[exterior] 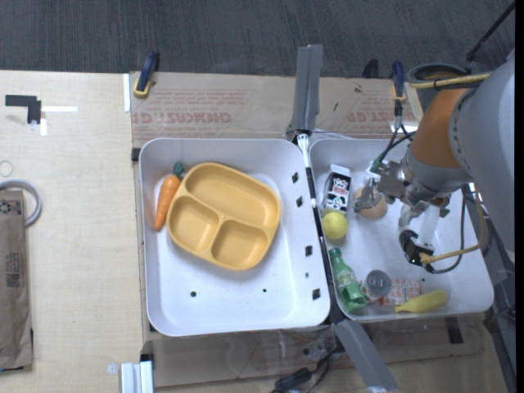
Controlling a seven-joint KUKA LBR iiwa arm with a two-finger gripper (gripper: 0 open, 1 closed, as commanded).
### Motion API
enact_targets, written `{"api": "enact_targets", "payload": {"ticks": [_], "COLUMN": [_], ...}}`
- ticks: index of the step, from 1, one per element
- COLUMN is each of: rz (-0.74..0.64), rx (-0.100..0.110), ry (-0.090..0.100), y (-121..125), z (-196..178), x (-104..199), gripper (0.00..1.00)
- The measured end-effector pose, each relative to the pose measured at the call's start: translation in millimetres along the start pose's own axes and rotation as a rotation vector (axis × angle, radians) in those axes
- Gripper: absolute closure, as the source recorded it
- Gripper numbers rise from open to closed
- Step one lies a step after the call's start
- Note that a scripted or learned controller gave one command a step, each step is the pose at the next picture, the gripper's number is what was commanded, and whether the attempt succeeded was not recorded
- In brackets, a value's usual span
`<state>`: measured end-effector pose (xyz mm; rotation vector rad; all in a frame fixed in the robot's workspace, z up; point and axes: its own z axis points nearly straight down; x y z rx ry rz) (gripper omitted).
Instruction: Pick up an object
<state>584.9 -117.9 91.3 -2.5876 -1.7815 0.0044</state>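
Observation:
My gripper [370,193] is low in the right bin [458,293], near its upper middle, directly over a small tan round object [374,210]. I cannot tell whether it touches that object. Left of it lie a white box with black markings [338,188] and a yellow lemon [334,224]. Along the bin's front are a green bottle [345,282], a round grey lid [377,282] and a yellow banana [422,302]. The grey arm with its orange band [438,125] comes in from the right.
The left bin [237,301] holds a yellow divided plate [223,214] with an orange carrot [167,199] at its left side. A black cable [446,255] loops below the wrist. A ridge [313,219] divides the two bins.

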Motion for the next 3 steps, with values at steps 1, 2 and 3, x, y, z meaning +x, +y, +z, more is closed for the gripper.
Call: {"api": "enact_targets", "payload": {"ticks": [1,2,3], "rz": [0.291,0.289,0.231], "rx": [0.003,0.005,0.001], "ry": [0.001,-0.001,0.001], "y": [-30.1,-30.5,-50.6], "z": [0.5,-8.0,-78.5], "x": [-70.4,-70.5,-55.8], "gripper": [0.00,1.00,1.00]}}
